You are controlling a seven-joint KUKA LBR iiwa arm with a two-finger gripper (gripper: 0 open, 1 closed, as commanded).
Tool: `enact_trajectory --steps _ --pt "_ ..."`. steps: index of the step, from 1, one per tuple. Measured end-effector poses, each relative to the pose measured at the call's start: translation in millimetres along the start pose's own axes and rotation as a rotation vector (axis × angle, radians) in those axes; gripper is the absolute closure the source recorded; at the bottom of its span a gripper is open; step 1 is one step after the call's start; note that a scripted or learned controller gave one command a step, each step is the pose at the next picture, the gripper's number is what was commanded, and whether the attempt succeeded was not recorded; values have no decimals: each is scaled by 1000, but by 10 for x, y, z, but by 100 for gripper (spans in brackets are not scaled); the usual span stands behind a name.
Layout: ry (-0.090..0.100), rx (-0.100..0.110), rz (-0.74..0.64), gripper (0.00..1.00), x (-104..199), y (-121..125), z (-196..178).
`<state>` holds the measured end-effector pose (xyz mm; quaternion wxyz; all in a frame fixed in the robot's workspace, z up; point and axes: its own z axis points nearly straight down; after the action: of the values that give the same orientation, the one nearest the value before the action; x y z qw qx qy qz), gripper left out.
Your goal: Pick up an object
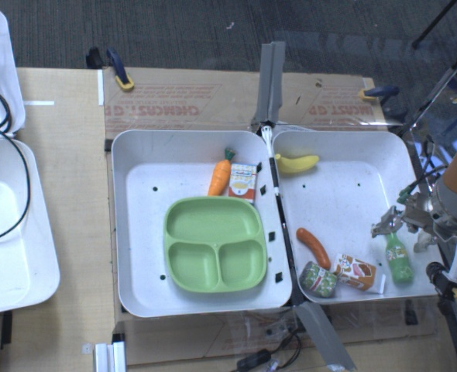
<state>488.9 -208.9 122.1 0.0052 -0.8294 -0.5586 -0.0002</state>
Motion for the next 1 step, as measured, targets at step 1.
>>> enact_trajectory --steps 1 --pt "-7 -2 -20 0 224 -220 3"
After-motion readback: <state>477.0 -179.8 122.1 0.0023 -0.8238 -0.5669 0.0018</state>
